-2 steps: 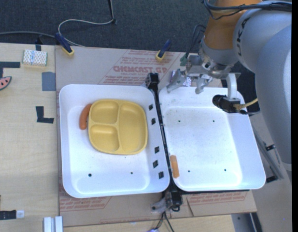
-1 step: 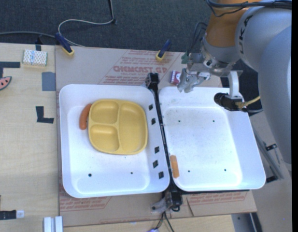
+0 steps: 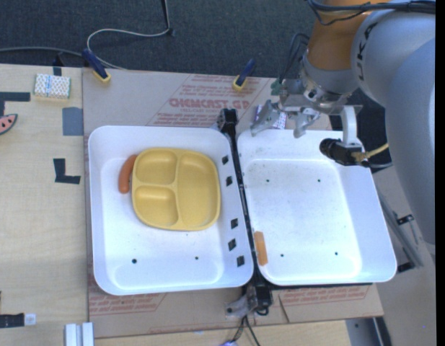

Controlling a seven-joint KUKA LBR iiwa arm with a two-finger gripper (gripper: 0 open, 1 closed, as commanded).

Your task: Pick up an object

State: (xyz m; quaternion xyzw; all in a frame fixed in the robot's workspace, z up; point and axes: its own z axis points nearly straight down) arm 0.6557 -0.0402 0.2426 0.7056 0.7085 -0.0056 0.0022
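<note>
Above the right bin's (image 3: 366,215) far rim, gripper (image 3: 281,121) with fingers spread, nothing between them. In the left bin (image 3: 107,215), yellow divided plate (image 3: 176,189) touching an orange carrot (image 3: 125,174); second carrot (image 3: 260,248) by the right bin's near-left wall.

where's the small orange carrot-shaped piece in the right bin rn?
The small orange carrot-shaped piece lies in the right white bin, against its left wall near the front corner, beside the black divider clips between the bins. The claw is over the bin's far edge.
</note>
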